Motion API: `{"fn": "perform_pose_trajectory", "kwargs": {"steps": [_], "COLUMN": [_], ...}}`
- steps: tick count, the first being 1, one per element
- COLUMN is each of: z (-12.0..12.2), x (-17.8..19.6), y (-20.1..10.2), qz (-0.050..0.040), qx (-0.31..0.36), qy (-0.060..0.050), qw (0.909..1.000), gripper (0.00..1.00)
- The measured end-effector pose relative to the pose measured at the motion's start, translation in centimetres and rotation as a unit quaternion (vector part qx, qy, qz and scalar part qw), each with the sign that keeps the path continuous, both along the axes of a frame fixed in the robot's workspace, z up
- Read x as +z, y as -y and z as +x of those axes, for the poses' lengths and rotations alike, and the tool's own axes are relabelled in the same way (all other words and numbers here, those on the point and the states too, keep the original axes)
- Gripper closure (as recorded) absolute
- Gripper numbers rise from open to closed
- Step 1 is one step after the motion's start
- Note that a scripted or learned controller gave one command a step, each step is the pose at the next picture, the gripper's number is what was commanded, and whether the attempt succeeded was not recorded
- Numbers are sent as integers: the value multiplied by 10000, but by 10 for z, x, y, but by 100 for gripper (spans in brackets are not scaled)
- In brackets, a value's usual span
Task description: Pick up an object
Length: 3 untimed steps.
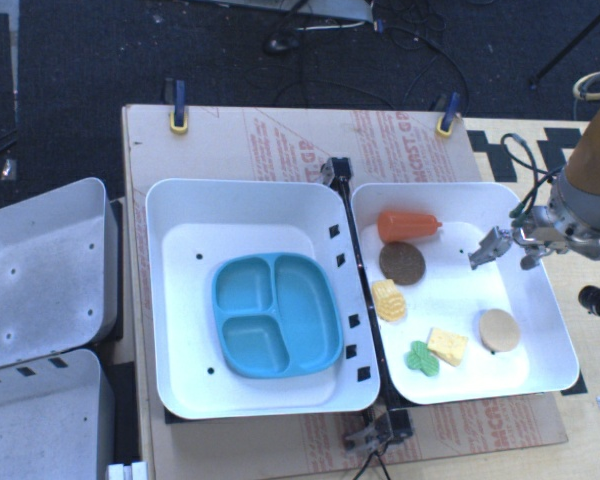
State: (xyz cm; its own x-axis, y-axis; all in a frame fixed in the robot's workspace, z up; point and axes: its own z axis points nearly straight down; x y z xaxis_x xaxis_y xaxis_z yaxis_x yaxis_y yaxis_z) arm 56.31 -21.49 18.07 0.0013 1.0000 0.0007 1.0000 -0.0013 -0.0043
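The right bin (540, 298) holds several toy foods: an orange carrot (408, 225) at the back, a dark brown round patty (402, 263), a yellow corn piece (388, 300), a green leafy piece (422, 358), a yellow cheese wedge (447, 346) and a tan round biscuit (498, 330). My gripper (507, 249) hangs over the bin's right part, above and behind the biscuit, open with nothing between its fingers.
The left bin (180, 268) holds a blue sectioned tray (276, 314). A black divider (355, 288) runs between the bins. Two yellow clamps (178, 120) hold the board's far edge. White bin lids (40, 268) lie off the bench at left.
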Motion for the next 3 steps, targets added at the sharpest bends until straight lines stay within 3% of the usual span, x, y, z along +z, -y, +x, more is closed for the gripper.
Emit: {"fn": "perform_pose_trajectory", "kwargs": {"steps": [1, 2, 3], "z": [3, 2, 3], "x": [-60, -90, -78], "y": [-9, -9, -9], "qz": [5, -1, -9], "qx": [13, 5, 7], "qy": [-1, 9, 30], "qw": [10000, 10000, 10000], "gripper": [0, 0, 100]}}
